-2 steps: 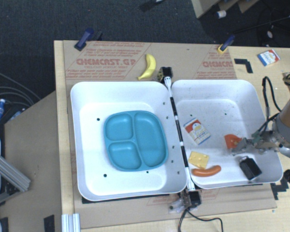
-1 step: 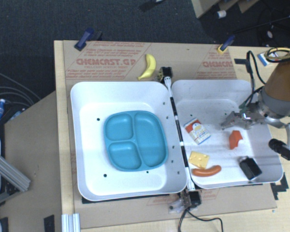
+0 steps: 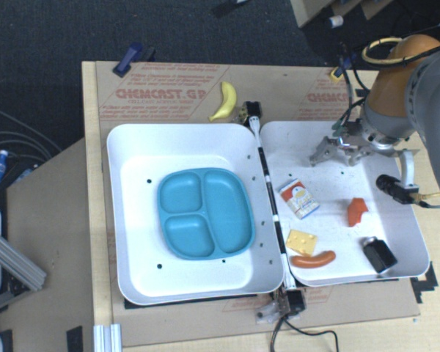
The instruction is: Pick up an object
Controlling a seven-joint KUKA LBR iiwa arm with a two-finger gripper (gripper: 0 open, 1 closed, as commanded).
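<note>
My gripper [image 3: 339,152] hovers low over the far end of the right bin [image 3: 405,229], its fingers spread open with nothing between them. In front of it, apart from it, lie a small white and red carton [image 3: 298,198], a red piece [image 3: 357,210], a yellow cheese wedge [image 3: 301,240], a red-orange sausage [image 3: 312,259] and a black block [image 3: 379,254]. The carton is the closest of these to the gripper.
The left bin [image 3: 132,196] holds a blue divided plate [image 3: 204,212]. A yellow banana [image 3: 224,101] lies on the bench behind the bins, outside both. The arm [image 3: 396,86] comes in from the upper right. A blue clip [image 3: 127,59] sits at the bench's far left corner.
</note>
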